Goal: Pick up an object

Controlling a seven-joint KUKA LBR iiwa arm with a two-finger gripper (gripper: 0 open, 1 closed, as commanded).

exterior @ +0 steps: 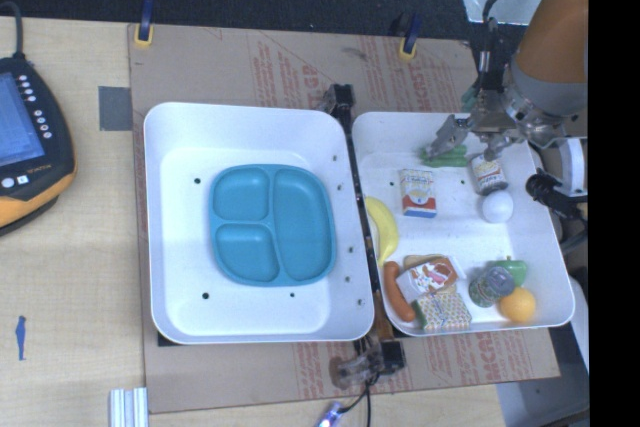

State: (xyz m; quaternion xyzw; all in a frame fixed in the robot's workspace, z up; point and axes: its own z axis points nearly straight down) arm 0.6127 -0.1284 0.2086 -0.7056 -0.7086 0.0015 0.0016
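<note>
My gripper (468, 143) hangs over the far part of the right bin (555, 245), its fingers spread open. A flat green object (440, 155) lies at the tip of the left finger, not between the two. A small brown-topped jar (488, 173) stands just below the right finger. Nothing sits between the fingers. Close by in that bin lie a white egg (496, 206) and a small red and white carton (417, 192).
The right bin also holds a banana (380, 227), a hot dog (397, 291), a toast slice (430, 273), a cracker pack (443, 312), a green can (490, 283) and an orange (517, 305). The left bin (170, 215) holds a blue divided plate (272, 223). A pendant (25, 140) lies far left.
</note>
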